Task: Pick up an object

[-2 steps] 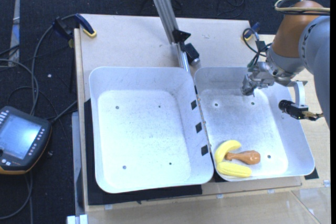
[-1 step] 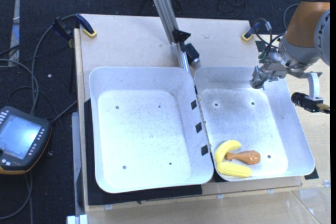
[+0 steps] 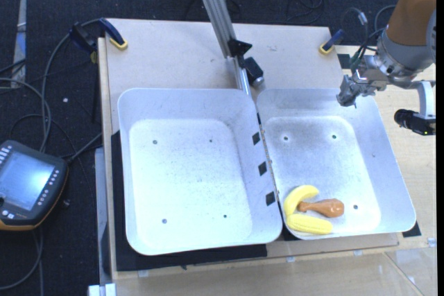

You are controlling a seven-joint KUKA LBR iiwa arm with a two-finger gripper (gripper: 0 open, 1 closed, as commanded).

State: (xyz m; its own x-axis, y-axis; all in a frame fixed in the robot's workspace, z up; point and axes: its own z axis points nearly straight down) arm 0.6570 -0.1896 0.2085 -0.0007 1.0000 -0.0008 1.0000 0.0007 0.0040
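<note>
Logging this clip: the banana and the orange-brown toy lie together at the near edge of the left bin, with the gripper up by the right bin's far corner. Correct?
Not quite. The camera view shows the banana and the orange-brown toy in the right bin, not the left. The gripper placement is right.

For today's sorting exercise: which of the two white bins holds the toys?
The right bin, under the gripper; a yellow banana and brown drumstick lie at its near edge.

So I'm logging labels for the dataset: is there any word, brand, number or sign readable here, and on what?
None can be read.
Handheld control pendant: its screen glows, content too blurred to read.
Black tabs on the rim between the white bins: no visible lettering.
Banana and tool: no markings visible.
</note>
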